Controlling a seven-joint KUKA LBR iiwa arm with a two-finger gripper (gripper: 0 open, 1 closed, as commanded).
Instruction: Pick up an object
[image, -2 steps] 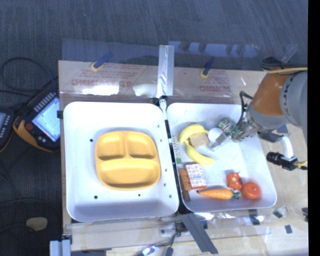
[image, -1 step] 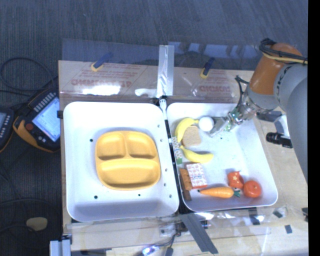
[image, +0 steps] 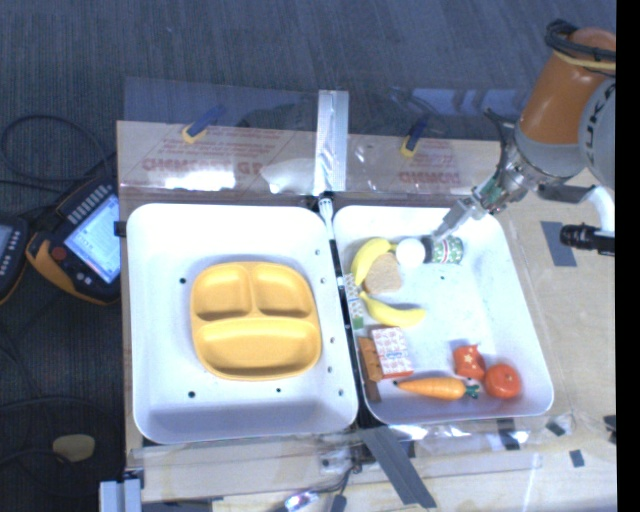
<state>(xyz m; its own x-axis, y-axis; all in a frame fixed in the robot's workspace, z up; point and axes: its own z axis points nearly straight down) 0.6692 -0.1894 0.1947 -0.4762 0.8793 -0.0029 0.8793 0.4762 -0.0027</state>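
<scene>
gripper (image: 437, 245) tip blurred over a small can (image: 450, 250).

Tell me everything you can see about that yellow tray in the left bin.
The yellow tray is a rounded-rectangle dish that looks like smooth moulded plastic. Raised ridges split it into three compartments: two smaller ones at the far side and one long one nearer the camera. It lies flat, right side up, about in the middle of the left white bin, resting on the bin's floor. Nothing sits in its compartments, and nothing else touches it.

No legible text or labels
</scene>
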